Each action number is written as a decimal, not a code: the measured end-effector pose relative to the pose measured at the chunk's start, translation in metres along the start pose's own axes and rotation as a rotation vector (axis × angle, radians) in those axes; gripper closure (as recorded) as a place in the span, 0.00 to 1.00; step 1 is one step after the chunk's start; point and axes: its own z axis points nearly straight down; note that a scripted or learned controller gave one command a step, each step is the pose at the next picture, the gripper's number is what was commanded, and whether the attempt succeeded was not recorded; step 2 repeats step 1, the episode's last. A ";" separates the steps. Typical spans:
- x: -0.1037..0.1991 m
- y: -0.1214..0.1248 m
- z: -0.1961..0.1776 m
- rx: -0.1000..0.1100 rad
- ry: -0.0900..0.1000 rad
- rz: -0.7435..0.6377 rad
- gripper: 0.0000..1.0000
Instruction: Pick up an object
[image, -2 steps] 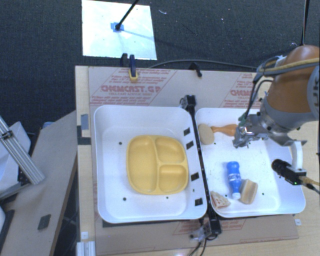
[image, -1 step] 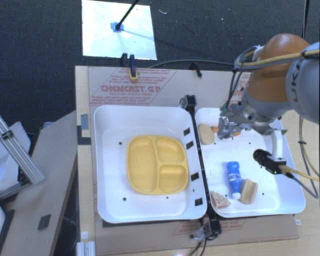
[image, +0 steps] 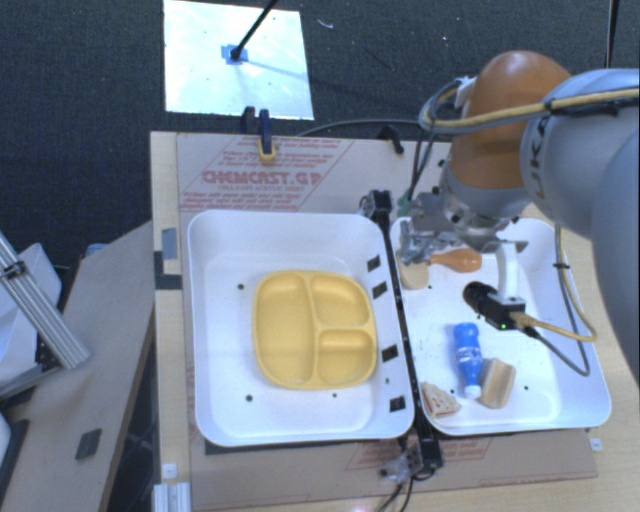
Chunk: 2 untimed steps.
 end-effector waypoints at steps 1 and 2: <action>0.056 0.023 0.007 0.000 0.001 0.000 1.00; 0.056 0.023 0.007 0.000 0.001 0.000 1.00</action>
